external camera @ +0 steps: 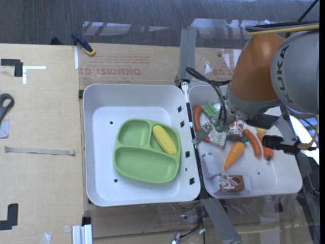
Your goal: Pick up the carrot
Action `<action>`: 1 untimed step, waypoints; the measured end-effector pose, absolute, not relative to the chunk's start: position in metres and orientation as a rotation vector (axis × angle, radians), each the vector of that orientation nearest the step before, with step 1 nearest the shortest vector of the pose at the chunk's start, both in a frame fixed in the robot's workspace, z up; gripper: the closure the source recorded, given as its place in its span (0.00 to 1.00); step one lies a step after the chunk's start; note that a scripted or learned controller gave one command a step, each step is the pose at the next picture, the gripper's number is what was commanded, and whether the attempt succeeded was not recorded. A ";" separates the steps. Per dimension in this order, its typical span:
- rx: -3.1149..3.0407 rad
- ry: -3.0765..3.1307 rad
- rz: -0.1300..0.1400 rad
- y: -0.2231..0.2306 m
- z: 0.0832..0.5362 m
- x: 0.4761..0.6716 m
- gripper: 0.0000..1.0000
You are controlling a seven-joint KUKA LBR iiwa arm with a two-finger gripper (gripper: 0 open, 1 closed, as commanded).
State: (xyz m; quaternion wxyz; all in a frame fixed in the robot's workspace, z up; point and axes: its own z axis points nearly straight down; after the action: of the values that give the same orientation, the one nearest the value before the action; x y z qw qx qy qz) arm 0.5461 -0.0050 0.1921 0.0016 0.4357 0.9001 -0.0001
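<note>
The carrot (234, 154) lies in the right bin (284, 184), roughly at its middle, with the thick end up and to the right and the tip pointing down and to the left. A red chilli (252, 142) lies just beside its upper right, and a small packet (218, 139) just beside its upper left. A carton (231, 183) rests nearer the front wall, apart from the carrot. The left bin (96, 151) holds a green plate (133, 162) with a corn cob (165, 139) in one compartment; neither is involved in this step.

The gripper (219, 122) is positioned low over the back left part of the right bin, above the packet and up and to the left of the carrot. Whether the gripper is wide or narrow cannot be told, as the wrist hides it. Nothing is seen to be held.

The step in hand is judged to be the approach, with the grasp not yet made. The gripper should be shifted toward the carrot's thicker half. The closing direction should be set across the carrot's long axis, not along it. The descent should be kept clear of the chilli and the packet, so that neither is caught instead. A slip is likely if only the tapered tip is pinched.
</note>
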 end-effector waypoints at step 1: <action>1.052 2.959 -0.001 -0.072 0.192 0.493 0.00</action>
State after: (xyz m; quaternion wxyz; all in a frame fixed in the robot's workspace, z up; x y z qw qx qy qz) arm 0.4928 -0.0723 0.1918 0.0008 0.3351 0.9422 -0.0003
